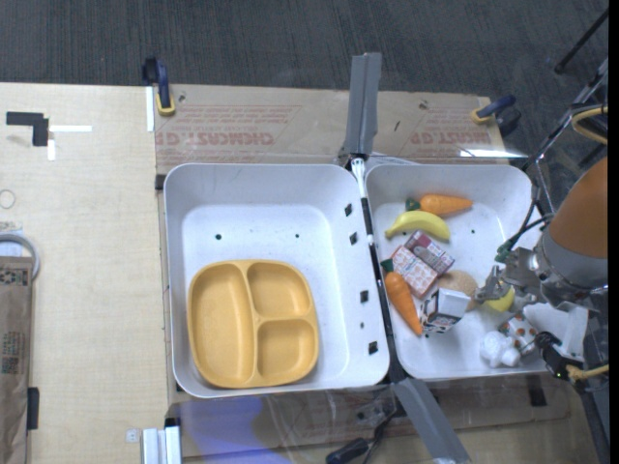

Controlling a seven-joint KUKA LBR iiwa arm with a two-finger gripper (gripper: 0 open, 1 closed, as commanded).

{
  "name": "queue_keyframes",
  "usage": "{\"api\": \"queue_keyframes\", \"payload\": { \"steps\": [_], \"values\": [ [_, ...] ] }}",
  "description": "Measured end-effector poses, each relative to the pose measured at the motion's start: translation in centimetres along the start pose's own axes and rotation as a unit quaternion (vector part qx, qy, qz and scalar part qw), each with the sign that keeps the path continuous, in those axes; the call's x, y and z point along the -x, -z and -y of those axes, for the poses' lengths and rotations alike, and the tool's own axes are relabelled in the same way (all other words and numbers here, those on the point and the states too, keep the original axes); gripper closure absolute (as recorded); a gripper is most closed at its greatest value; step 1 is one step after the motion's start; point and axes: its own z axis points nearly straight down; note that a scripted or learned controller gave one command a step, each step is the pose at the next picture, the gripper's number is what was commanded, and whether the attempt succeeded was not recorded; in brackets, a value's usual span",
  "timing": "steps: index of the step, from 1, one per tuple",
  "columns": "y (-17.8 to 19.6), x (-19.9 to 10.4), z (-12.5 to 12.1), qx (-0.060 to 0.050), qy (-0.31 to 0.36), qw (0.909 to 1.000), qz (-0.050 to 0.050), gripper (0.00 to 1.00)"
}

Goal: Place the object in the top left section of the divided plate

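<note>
The yellow divided plate point(253, 322) lies in the left bin point(184, 259), towards its front, with one long section on the left and two smaller ones on the right; nothing lies in them. My gripper point(498, 290) is low over the right side of the right bin point(522, 187), just right of a tan bun-like piece point(457, 281). A small yellow item point(501, 302) sits right at the gripper's tip; whether it is gripped is unclear.
The right bin also holds a banana point(418, 223), two carrots point(445, 203) point(401, 301), a red-and-white packet point(421, 262), a small white box point(443, 308) and a white lump point(500, 350). A grey divider point(363, 114) runs between the bins.
</note>
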Motion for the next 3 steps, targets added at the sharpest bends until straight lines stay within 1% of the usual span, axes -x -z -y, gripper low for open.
{"api": "queue_keyframes", "payload": {
  "steps": [1,2,3],
  "values": [
    [-0.1,-1.2,2.3,-0.001,-0.282,0.9594,0.001,1.0],
    [-0.1,-4.8,3.6,-0.001,-0.393,0.9194,0.001,1.0],
    [-0.1,-7.7,4.6,-0.001,-0.498,0.8672,0.001,1.0]
  ]
}}
